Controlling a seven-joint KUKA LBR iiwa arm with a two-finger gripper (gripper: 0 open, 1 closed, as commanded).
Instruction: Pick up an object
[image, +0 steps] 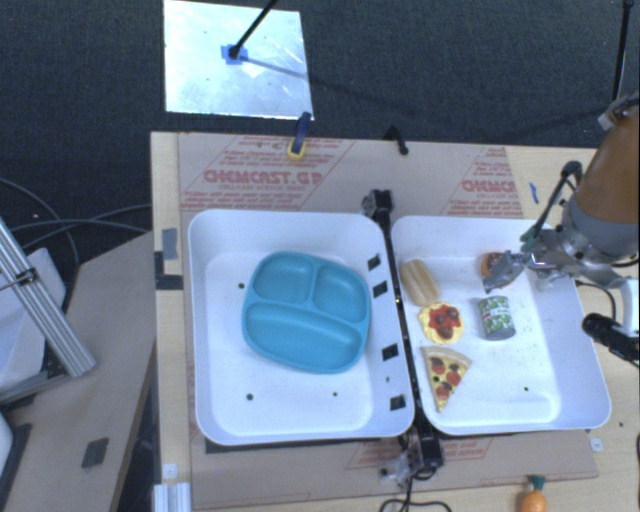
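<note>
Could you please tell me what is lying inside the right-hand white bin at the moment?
The right bin holds a hot dog, a round pizza, a pizza slice and a green can. The gripper partly covers an orange item.

you are looking at a brown board (270, 175) printed with red letters, lying under both bins. a yellow and blue clip (298, 140) is sitting at the board's far edge. beyond that edge, a shiny metal sheet (238, 60) is lying on dark carpet, with a blue tab (232, 54) on it. left of the board, an aluminium rail (40, 305) is leaning. a small orange thing (534, 496) is resting at the board's near right corner.
</note>
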